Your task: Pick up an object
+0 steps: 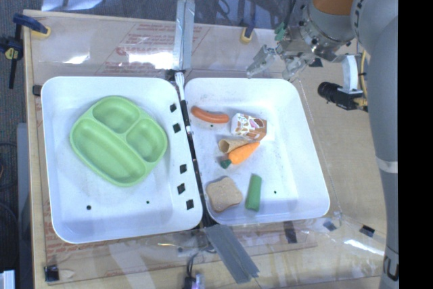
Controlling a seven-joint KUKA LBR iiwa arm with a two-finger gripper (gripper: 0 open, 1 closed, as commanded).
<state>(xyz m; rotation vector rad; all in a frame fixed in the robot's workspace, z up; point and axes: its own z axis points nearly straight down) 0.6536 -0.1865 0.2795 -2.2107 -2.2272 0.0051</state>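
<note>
On the tabletop — a pale wooden surface under clear plastic sheeting — two shallow white bins sat side by side. Dark grey carpet showed beyond its far edge, and a blue-handled clamp gripped the left corner. The left bin carried a green divided plate. The right bin held the small items: a sausage near its far-left part, a crumpled wrapper beside it, a cone touching a carrot, a slice of bread near the front, and a green stick just beside the bread. The end effector hovered above the right bin's far rim, its fingers spread apart and grasping nothing — well apart from every item below.
</note>
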